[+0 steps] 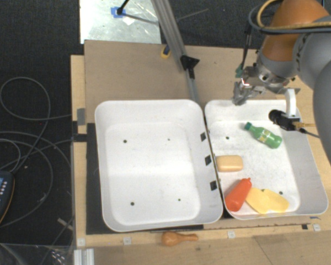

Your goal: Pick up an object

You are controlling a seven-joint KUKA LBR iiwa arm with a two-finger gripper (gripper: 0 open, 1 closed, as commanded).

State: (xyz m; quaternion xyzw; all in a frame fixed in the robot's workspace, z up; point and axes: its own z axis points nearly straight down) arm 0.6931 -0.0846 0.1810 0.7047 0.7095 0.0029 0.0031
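Your gripper (240, 99) hangs up and to the view's left of the green bottle (263, 135), near it but apart, over the far rim of the right bin (281, 167). You cannot tell whether it is spread or closed. The bottle lies on its side on that bin's floor, by itself. Nearer to you and left of the bottle sits a tan block (229, 163). Farther down from the bottle, a red thing (238, 194) lies just beside a yellow thing (267, 201). Well left of the bottle is the left bin (149, 164). Far below the bottle, outside both bins, a brown wooden piece (179, 237) rests on the bench.
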